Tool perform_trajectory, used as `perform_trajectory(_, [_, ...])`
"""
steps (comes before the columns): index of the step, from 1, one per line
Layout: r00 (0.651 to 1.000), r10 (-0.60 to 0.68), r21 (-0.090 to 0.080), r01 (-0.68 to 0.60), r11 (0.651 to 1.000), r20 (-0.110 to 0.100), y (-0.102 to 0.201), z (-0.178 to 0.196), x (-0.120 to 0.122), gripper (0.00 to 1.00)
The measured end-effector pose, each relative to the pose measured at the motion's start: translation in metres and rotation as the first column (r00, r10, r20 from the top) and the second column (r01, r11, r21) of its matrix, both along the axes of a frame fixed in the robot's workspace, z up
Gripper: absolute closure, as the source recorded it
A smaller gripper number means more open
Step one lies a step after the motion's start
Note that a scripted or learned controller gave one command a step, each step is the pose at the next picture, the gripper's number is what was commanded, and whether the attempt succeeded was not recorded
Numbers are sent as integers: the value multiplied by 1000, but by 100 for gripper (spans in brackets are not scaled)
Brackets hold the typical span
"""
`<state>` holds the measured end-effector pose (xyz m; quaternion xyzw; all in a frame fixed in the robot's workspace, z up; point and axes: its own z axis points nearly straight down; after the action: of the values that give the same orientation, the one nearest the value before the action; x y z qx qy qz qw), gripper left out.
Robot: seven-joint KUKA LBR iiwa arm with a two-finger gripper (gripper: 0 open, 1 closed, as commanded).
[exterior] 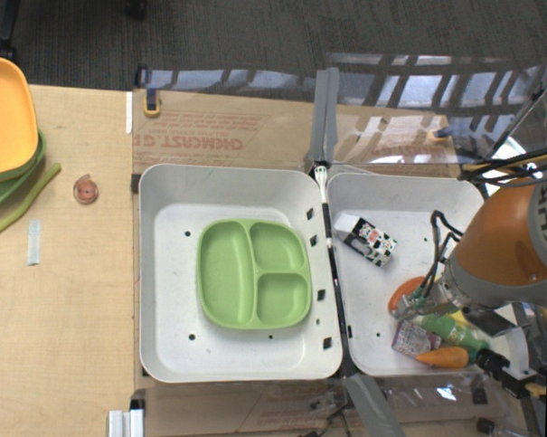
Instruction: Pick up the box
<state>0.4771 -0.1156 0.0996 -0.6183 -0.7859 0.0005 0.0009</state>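
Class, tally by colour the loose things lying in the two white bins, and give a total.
Green: 2, tray, bottle
Orange: 2, carrot, round item
Black and white: 1, box
Pink: 1, packet
Total: 6

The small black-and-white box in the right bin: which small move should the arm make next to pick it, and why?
Probably shift the arm toward the bin's upper left. The small black-and-white patterned box lies alone there in the right white bin, while the arm hangs over the orange and green items at the bin's lower right, apart from the box.
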Motion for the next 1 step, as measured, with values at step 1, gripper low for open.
perform_trajectory(1, [1000, 0, 0, 0, 1000, 0, 0, 0, 0, 0])
